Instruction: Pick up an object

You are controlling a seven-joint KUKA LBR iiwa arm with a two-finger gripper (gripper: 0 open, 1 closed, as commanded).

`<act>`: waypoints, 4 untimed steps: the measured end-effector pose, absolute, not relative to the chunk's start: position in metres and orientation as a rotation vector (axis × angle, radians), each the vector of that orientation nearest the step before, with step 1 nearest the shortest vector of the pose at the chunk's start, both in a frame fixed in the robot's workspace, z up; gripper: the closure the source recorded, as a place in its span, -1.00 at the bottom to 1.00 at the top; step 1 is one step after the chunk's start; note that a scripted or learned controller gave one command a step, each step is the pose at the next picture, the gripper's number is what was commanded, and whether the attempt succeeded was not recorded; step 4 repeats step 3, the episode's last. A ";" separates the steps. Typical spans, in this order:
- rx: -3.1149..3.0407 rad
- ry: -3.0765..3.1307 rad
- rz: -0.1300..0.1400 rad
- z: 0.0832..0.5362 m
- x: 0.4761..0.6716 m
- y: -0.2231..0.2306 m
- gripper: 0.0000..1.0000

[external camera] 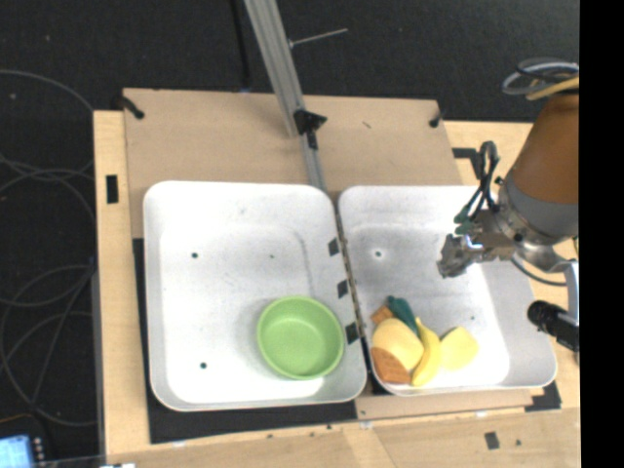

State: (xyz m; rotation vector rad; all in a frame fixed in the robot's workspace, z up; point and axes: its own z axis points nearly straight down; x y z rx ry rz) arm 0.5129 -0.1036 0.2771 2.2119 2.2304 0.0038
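The arm hung over the right bin, with the pile of things lying apart from it in that bin's near corner.

The tool (453, 258) stood above the bare floor of the right bin (390, 222), small and dark against the white, and I could not tell whether it was apart or together. The arm (546, 169) was cut off at the right. Below and left of the tool a heap (419, 344) of yellow pieces lay crowded together: a rounded yellow lump over something brown, a banana-like piece, another yellow lump, and a green bit half hidden behind them. The left bin (195, 232) held a green bowl (300, 335) near its front right corner. A grey pole (278, 57) slanted across the bench (214, 135).
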 end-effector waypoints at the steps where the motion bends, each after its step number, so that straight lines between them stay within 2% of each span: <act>1: 2.214 2.229 0.001 0.263 0.506 -0.048 1.00; 2: 2.218 2.225 0.002 0.254 0.501 0.010 1.00; 3: 2.218 2.226 0.002 0.249 0.510 0.064 1.00; 4: 2.218 2.226 0.002 0.249 0.510 0.064 1.00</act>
